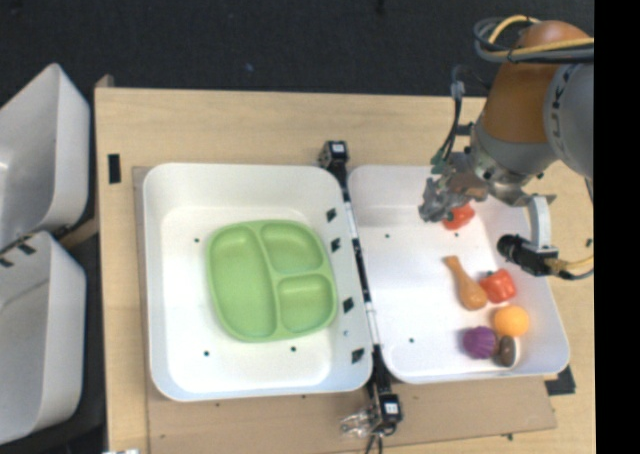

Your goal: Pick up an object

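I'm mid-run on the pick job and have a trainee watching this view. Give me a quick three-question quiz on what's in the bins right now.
1. True or false: the green divided plate lies in the same bin as the toy foods.
2. Which item is nearest the gripper? A) purple item B) small red item C) orange ball
3. Fill in: the tan gourd-shaped item touches or nearly touches a ____ item on its right.

Key
1. False: the plate is in the left bin, the foods in the right bin.
2. B
3. Red-orange
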{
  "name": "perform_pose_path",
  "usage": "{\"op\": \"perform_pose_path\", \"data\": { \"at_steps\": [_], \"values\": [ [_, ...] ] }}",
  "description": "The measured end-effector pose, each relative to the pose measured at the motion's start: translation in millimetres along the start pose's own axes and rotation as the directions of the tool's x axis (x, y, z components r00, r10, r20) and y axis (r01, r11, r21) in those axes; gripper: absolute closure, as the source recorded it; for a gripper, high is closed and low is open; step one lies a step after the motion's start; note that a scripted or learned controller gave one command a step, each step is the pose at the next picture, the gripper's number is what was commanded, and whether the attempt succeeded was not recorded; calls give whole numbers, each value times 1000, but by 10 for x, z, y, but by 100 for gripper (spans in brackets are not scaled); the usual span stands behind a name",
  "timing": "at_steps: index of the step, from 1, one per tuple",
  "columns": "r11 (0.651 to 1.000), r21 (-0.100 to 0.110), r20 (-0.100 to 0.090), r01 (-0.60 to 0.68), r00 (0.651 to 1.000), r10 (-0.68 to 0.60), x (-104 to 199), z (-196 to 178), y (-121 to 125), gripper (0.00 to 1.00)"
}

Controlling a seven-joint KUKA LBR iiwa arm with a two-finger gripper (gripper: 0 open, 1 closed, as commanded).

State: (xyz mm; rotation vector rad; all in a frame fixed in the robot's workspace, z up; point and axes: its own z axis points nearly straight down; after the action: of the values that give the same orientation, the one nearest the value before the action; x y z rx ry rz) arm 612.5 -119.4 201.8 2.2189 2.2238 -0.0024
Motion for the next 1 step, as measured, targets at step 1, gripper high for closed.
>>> {"op": "perform_pose_path", "data": {
  "at_steps": [1],
  "values": [
    [1000, -1, -2, 2, 1000, -2, 368, -97, -185, 100]
  ]
}}
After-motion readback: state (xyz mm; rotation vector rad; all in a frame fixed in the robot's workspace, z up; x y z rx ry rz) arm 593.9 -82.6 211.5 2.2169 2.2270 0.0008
